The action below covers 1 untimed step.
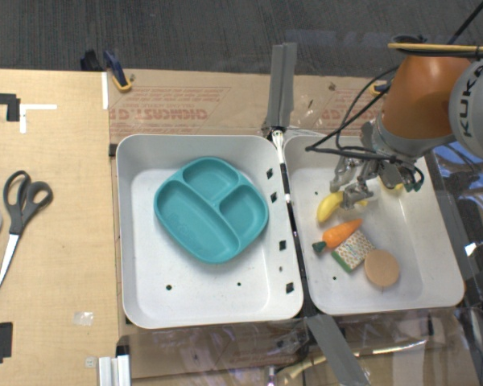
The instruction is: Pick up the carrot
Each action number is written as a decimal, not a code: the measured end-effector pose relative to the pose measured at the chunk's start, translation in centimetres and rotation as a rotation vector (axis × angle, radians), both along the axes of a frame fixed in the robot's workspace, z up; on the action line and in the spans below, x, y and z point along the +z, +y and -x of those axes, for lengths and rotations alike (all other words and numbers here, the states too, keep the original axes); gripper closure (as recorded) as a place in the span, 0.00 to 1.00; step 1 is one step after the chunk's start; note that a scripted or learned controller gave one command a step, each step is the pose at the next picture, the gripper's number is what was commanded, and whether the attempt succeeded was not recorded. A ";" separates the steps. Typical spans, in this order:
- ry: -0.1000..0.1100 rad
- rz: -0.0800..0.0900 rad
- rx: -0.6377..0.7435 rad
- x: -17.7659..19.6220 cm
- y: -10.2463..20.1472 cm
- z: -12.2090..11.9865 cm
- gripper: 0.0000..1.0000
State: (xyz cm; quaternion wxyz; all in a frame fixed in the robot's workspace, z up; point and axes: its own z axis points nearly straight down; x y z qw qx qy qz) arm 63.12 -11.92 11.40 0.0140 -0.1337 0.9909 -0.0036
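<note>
Orange carrot [340, 234] lies unheld in right bin [435, 272], beside banana [329, 207]; tool [356, 190] poised above banana, opening cannot be told.

A teal divided plate [212, 209] sits in the left bin [137, 280]. The right bin [435, 288] holds a banana [329, 207], a patterned sponge-like block [352, 252] and a tan disc [381, 268]. Scissors [18, 211] lie on the table [56, 280].
</note>
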 end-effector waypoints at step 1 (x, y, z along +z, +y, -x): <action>0.024 -0.009 -0.348 7.8 6.3 4.1 1.00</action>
